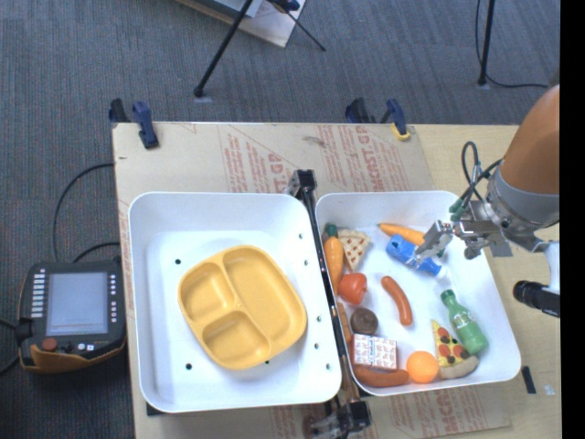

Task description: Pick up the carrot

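Observation:
The carrot [334, 260] is orange with a green top and lies along the left wall of the right bin [430, 199]. A second slim orange piece [402, 232] lies near the bin's back middle. My gripper [440, 240] hangs over the right bin's upper right part, right of that orange piece and just above a blue toy [413, 253]. It is well to the right of the carrot and apart from it.
The right bin also holds a waffle piece [355, 245], a tomato [352, 287], a sausage [397, 299], a green bottle [462, 319], a pizza slice [448, 347], an orange ball [420, 366] and a wrapped box [375, 350]. A yellow divided plate [241, 306] sits in the left bin [151, 245].

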Controlling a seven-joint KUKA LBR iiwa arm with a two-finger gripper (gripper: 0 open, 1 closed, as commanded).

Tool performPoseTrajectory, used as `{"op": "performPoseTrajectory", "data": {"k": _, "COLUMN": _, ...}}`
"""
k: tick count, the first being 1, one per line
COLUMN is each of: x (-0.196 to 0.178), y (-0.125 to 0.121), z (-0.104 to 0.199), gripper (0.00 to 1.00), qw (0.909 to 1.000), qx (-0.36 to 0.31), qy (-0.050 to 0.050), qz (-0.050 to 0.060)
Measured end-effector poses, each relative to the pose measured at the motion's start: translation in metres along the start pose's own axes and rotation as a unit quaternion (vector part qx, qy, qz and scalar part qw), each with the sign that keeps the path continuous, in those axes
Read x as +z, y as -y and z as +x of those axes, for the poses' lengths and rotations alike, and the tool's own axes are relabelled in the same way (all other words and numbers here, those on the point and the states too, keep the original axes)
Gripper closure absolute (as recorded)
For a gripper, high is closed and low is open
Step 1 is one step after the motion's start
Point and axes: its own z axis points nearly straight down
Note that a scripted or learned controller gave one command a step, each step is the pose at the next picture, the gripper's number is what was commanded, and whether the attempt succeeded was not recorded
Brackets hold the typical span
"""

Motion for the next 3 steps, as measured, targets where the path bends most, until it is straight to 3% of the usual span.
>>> {"op": "performPoseTrajectory", "data": {"k": 1, "x": 0.014, "y": -0.083, "z": -0.005, "gripper": 0.00, "qw": 0.9999, "qx": -0.014, "qy": 0.000, "qz": 0.000}}
{"op": "performPoseTrajectory", "data": {"k": 2, "x": 0.122, "y": -0.086, "z": -0.013, "gripper": 0.00, "qw": 0.9971, "qx": 0.075, "qy": 0.001, "qz": -0.005}}
{"op": "performPoseTrajectory", "data": {"k": 3, "x": 0.111, "y": -0.086, "z": -0.014, "gripper": 1.00, "qw": 0.9973, "qx": 0.074, "qy": 0.002, "qz": -0.005}}
